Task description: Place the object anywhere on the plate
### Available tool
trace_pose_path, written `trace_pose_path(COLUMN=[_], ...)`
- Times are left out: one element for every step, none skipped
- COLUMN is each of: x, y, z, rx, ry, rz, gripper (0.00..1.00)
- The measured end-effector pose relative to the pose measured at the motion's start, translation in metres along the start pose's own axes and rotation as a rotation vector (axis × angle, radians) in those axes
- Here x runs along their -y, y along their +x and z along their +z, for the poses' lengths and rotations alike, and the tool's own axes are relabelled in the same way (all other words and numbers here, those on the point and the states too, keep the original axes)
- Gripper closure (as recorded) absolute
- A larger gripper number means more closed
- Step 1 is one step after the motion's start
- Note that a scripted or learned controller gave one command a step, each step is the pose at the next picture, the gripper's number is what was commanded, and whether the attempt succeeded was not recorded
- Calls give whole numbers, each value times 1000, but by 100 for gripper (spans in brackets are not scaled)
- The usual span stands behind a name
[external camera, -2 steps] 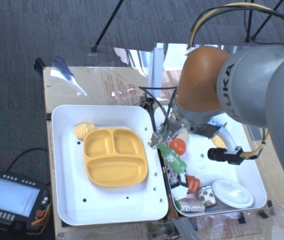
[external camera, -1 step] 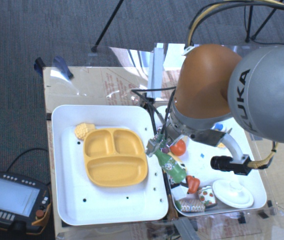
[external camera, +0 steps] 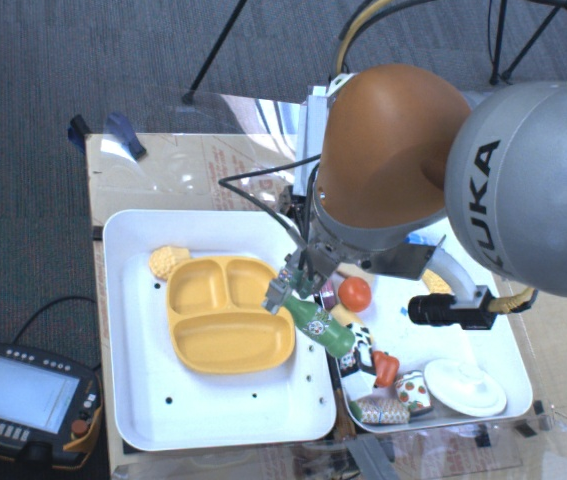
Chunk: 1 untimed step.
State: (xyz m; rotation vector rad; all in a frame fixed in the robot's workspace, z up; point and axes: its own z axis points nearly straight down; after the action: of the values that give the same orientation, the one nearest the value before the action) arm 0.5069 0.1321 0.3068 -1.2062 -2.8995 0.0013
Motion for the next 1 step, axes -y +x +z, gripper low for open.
trace_pose_path(x=[-56], y=[-53], z=[-41], rx=[1], ry=[-1], rz=[61], gripper=[100])
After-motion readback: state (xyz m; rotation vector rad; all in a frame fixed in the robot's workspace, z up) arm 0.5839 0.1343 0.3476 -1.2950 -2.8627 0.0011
